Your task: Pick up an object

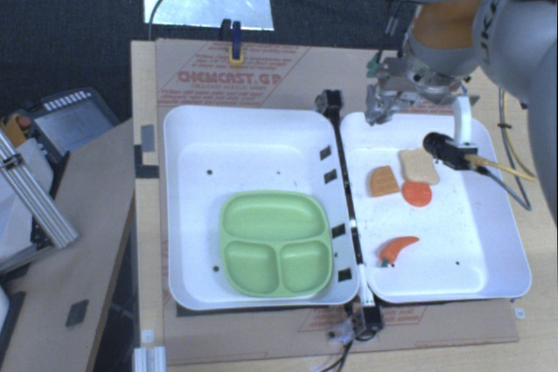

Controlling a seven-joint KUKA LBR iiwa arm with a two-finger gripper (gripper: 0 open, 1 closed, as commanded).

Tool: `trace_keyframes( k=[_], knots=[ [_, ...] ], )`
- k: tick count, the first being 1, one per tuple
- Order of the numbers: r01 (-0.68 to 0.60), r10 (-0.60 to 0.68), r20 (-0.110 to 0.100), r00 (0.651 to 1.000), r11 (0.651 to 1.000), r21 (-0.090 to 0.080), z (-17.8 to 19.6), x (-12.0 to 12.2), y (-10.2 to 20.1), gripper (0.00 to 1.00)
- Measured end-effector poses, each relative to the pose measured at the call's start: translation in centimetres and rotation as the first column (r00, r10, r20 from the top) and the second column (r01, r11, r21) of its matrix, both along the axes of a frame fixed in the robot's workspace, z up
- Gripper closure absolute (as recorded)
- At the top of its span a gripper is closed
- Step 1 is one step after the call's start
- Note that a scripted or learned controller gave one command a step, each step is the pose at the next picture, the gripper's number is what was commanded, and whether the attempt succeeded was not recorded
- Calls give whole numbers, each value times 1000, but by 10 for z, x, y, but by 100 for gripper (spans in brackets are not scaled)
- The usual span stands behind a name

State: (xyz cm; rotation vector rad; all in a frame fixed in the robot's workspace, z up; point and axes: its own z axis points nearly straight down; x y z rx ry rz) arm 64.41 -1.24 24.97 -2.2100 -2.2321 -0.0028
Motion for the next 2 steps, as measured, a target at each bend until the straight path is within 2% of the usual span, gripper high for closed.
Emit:
trace_keyframes(
  k=[1, 2],
  knots=[
    [1, -1, -2, 1000, 1000, 0, -15, -18, 49, 100],
    [2, -2, 1, 1000, 1000, 0, -8, -26, 98, 100]
  ],
)
